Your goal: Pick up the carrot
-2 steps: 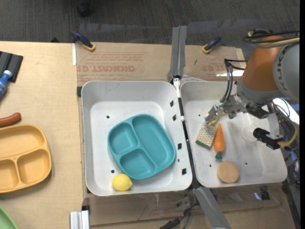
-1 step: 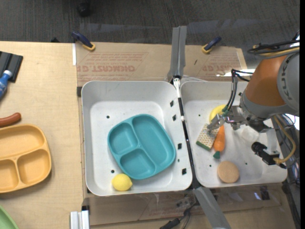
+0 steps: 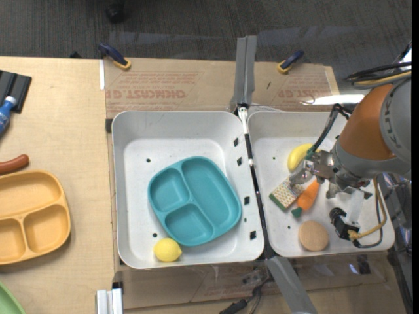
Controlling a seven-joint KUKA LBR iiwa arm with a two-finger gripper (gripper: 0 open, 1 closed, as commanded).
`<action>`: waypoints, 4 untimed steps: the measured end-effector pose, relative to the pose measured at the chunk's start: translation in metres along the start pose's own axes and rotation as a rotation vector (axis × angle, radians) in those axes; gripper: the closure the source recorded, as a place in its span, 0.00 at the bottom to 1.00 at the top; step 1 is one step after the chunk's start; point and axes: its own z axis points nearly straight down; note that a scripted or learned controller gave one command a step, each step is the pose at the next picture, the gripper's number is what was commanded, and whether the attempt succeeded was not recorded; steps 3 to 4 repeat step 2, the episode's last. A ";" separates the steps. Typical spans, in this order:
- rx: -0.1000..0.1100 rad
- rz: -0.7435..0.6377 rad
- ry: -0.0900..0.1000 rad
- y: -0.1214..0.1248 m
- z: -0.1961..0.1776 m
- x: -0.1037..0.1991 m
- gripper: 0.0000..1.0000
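From the overhead camera I'm seeing the gripper (image 3: 308, 177) sitting low in the right bin (image 3: 281, 237), right at the top of the carrot (image 3: 308, 195). The carrot is lying tilted, touching a checkered sponge (image 3: 284, 194) on its left, with a banana (image 3: 299, 156) just above and a tan round piece (image 3: 313, 236) below. How the gripper is set I'm unable to tell. The left bin (image 3: 131, 175) is holding a teal divided plate (image 3: 194, 201) and a lemon (image 3: 167, 249).
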 end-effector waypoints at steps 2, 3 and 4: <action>0.018 -0.237 -0.005 0.021 -0.092 0.070 1.00; 0.018 -0.237 -0.005 0.021 -0.092 0.070 1.00; 0.018 -0.237 -0.005 0.021 -0.092 0.070 1.00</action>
